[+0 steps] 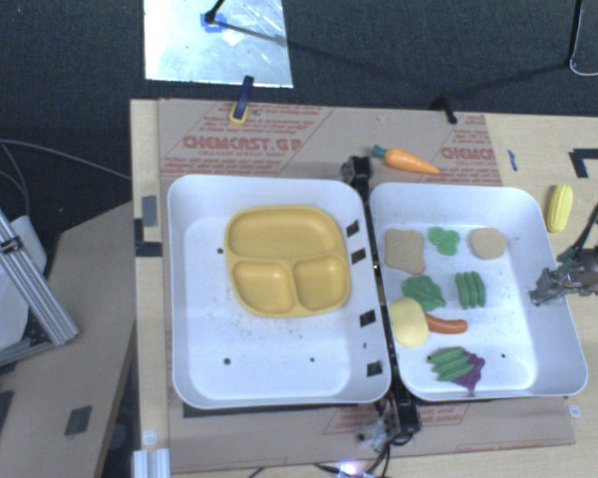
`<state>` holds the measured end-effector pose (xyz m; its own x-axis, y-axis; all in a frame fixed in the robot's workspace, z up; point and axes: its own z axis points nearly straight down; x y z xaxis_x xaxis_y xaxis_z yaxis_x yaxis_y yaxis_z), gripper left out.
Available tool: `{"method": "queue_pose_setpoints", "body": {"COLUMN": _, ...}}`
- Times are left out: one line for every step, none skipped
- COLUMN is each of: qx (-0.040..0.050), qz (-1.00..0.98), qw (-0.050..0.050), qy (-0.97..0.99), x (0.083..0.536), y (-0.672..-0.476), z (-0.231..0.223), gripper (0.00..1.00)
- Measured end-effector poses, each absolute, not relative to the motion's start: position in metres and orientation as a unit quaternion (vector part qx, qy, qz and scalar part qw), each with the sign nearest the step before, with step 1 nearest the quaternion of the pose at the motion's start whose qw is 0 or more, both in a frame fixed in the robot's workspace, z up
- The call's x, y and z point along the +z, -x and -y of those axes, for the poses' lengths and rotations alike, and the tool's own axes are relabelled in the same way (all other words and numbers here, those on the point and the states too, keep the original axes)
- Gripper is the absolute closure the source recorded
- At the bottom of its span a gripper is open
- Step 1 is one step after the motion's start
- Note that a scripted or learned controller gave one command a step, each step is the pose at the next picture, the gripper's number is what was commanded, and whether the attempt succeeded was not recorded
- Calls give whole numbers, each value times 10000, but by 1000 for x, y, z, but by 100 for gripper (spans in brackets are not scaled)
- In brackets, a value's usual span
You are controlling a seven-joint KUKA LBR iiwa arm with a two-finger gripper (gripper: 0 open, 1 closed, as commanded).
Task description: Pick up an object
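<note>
Camera view showed the hand [550, 289] at the far right rim of the right bin [523, 202], low over the white wall, and it had nothing between its fingers that I could see; how far those fingers stood apart I could not tell, as they were small and blurred against the rim. The task's things lay inward of the hand, toward the middle of that bin: nearest were the green bean pods [469, 289], then a leafy green piece [423, 291] beside them, with an orange sausage-like piece [447, 324] and a pale yellow fruit [409, 323] lower down. Above the hand's level sat a tan round slice [487, 243], a green broccoli piece [443, 239] and a slice of toast [405, 252]; below it, a green and purple bundle [456, 364]. All looked like small toy food, so I judged them light, stiff and rather smooth, likely to skid on the bin floor if nudged. The bean pods seemed the best choice, being closest and narrow enough to pinch across their short width. Flat slices would probably be hard to get under. Beyond the hand, outside the bin, a yellow corn cob [559, 208] rested on the desk [279, 142], and a carrot [407, 159] lay near the top. The left bin [194, 366] held 1 yellow divided plate [284, 259], well away from the hand.
</note>
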<state>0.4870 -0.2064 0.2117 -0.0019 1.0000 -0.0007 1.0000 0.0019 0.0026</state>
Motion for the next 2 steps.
{"method": "queue_pose_setpoints", "body": {"qx": 9, "qz": -7077, "qw": 12, "qy": -7065, "x": 215, "y": -487, "z": 206, "gripper": 100}}
{"method": "queue_pose_setpoints", "body": {"qx": 9, "qz": -7075, "qw": 11, "qy": -7067, "x": 215, "y": -487, "z": 206, "gripper": 100}}
